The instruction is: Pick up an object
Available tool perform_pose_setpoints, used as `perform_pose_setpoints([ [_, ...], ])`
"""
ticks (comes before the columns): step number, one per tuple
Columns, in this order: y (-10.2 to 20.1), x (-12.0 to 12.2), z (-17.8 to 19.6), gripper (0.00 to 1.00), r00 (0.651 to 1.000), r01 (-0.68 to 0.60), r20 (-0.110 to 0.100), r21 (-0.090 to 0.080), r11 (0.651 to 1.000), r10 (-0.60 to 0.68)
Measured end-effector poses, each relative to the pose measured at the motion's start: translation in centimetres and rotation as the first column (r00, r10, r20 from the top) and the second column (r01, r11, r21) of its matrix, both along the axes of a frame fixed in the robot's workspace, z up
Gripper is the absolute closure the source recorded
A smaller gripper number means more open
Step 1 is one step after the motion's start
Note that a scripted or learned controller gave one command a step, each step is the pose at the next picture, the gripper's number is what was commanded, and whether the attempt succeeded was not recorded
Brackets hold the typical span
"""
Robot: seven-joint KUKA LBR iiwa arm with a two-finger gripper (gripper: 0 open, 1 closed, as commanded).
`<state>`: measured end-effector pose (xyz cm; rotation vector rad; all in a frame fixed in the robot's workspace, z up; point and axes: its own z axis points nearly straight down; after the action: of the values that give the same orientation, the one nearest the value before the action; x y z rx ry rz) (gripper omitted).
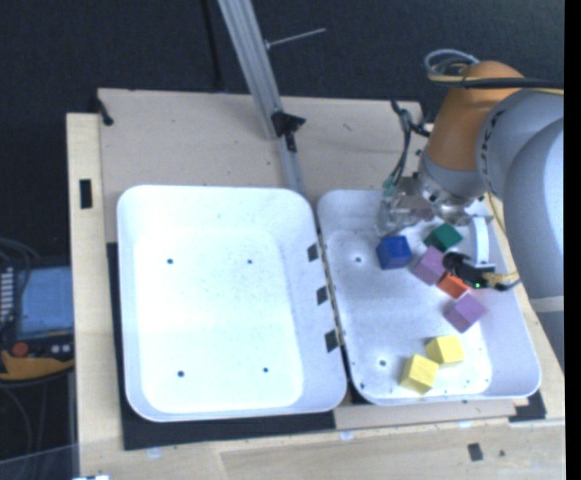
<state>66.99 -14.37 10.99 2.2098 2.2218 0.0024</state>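
From the camera view, I've got the jaws [402,211] low in the right bin [370,368], at its far side; I can't tell how wide they stand. The blue cube [393,252] sits just below them, nearest, so I judge it the likely target. Green block [443,236], purple blocks [429,265] and yellow cubes [445,349] lie farther off. I read no labels or writing anywhere.

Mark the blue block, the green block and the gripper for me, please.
blue block [393,251]: camera view, centre of its top face.
green block [444,236]: camera view, middle of its visible top.
gripper [402,208]: camera view, at its tip above the blue block.
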Motion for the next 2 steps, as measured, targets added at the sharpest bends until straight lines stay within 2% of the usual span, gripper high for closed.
perform_pose_setpoints([
  [2,-0.6,-0.2,12.8,1.00,1.000,0.003,0.003,0.002,1.000,-0.003],
])
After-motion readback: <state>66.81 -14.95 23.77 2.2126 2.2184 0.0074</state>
